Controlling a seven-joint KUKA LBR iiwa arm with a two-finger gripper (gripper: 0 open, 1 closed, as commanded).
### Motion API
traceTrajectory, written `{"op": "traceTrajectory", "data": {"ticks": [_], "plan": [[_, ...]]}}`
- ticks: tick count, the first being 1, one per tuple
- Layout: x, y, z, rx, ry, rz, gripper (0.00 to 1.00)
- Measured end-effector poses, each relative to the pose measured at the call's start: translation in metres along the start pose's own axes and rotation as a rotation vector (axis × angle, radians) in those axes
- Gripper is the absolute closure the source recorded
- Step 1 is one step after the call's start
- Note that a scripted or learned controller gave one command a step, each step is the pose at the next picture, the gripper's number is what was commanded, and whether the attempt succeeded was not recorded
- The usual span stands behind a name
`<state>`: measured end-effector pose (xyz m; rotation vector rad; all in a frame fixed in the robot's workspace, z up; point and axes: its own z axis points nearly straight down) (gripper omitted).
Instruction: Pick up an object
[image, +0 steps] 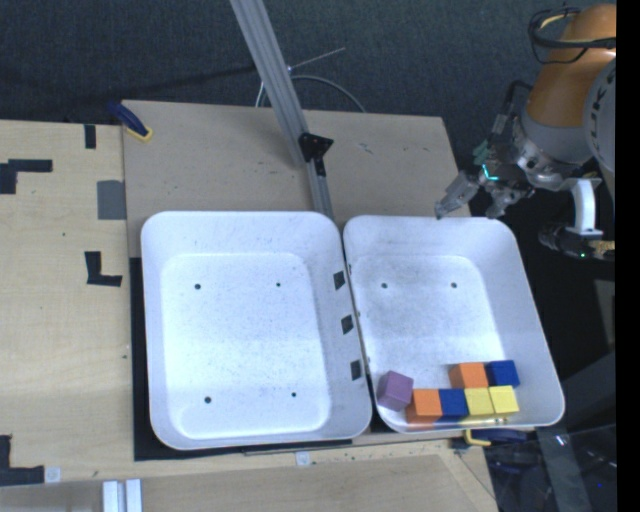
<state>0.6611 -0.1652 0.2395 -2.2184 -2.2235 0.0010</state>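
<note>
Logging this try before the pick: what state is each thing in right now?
hand: above the right bin's far rim, holding nothing.
right bin: holds blocks along its near edge.
purple block: tilted, lying loose.
orange block: flat, against a blue block.
left bin: flat on bench.

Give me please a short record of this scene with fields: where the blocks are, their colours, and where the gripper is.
blocks location: near corner of the right bin, clustered together
block colours: purple block, two orange blocks, two blue blocks, two yellow blocks
left bin: no blocks visible
gripper: above the far edge of the right bin, away from the blocks
held object: none seen
</note>
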Motion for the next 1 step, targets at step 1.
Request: {"op": "traceTrajectory", "data": {"ticks": [1], "plan": [[0.0030, 0.0187, 0.0887, 0.008, 0.000, 0.000, 0.00]]}}
